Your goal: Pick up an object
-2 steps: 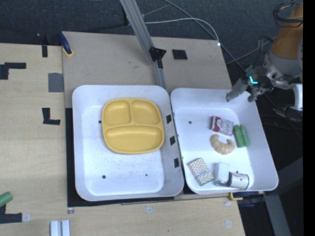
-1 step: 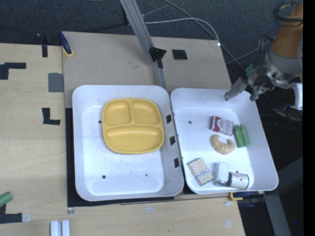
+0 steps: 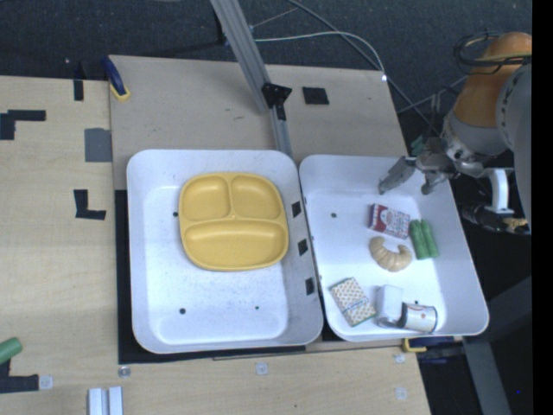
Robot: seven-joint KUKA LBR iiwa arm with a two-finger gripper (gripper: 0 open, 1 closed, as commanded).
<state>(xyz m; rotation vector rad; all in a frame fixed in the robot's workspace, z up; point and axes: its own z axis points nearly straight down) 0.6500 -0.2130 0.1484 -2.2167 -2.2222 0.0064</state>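
A: A tan bench [image 3: 207, 102] is bearing two white bins; the left bin [image 3: 147, 258] is holding a yellow divided plate [image 3: 233, 220], the right bin [image 3: 454, 271] the small things.

B: And the arm?

A: The gripper [image 3: 411, 178] is hovering over that bin's far edge, fingers spread apart, gripping nothing.

B: Nearest target?

A: The red packet [image 3: 390, 220], just below it, with a croissant [image 3: 390, 254] and green piece [image 3: 423, 239] crowding close. I'm thinking it should be dropping straight down, jaws straddling the packet alone.

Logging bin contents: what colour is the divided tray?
Yellow divided plastic tray, clearest in camera view.
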